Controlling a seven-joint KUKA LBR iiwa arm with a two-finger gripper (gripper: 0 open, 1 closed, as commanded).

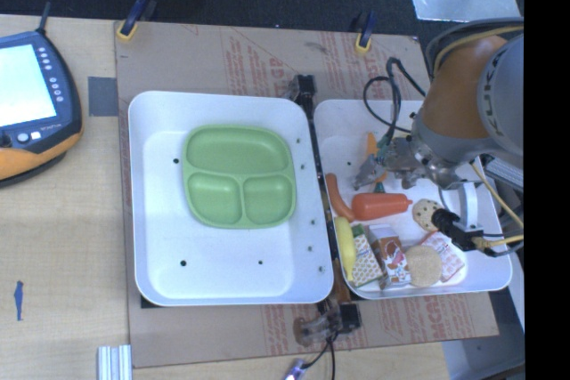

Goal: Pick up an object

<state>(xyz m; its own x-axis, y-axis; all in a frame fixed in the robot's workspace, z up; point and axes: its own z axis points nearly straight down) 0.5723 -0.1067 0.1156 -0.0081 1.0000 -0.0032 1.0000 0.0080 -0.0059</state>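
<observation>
The right bin (343,122) holds a heap of toy food. An orange-red carrot (381,206) lies across its middle, with a thin reddish sausage (333,194) to its left. A yellow piece (345,245) lies near the bin's left wall, and a small orange piece (371,142) lies farther back. Printed packets (378,260), a round tan biscuit (426,265) and a chocolate-chip cookie (426,212) fill the front right. My gripper (378,167) is low in the bin, just behind the carrot. Nothing is seen held in it.
The left bin (151,191) carries a green three-part plate (240,175). A teach pendant (31,107) rests on the bench at far left. Cables (392,89) loop over the right bin's back edge. Clamps sit at the cardboard's back corners.
</observation>
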